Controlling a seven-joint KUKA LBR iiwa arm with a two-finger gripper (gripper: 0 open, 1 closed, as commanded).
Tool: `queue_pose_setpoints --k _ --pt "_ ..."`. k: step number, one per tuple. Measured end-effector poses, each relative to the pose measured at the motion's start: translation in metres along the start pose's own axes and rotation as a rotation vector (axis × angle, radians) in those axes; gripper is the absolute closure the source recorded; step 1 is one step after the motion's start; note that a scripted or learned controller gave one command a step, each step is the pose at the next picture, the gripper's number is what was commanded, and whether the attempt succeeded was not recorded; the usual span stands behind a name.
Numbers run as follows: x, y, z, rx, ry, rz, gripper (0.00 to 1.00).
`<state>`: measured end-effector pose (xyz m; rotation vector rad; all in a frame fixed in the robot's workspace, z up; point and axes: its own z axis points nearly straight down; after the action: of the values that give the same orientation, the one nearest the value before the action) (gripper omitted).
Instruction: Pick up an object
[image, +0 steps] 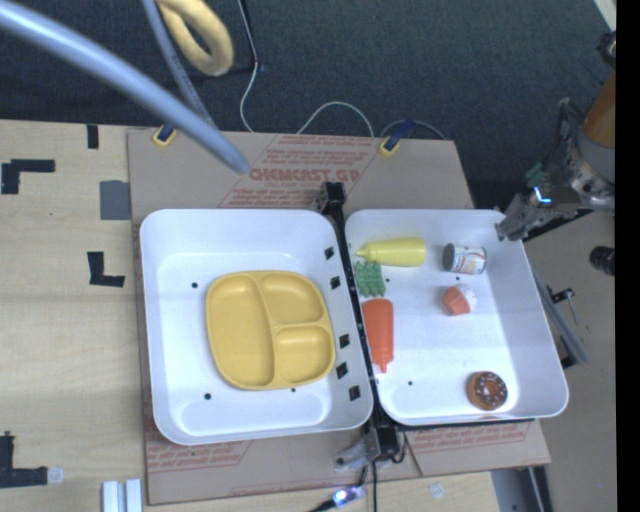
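My best course is to pick from the right bin (540, 330), where the carrot (377, 330), corn (395, 252), donut (487, 389), small can (465, 259) and red piece (456, 301) lie well apart. My claw (520, 218) hangs by its far corner, seemingly empty; whether it's open I cannot tell.

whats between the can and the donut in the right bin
A small orange block lies between the can and the donut, seen in the camera view.
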<state>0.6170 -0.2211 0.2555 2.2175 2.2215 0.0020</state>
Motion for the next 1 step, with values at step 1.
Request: queue_pose_setpoints --k 1 --pt "0.0535 -0.0157 -0.0059 0.004 0.002 -0.002 1.00"
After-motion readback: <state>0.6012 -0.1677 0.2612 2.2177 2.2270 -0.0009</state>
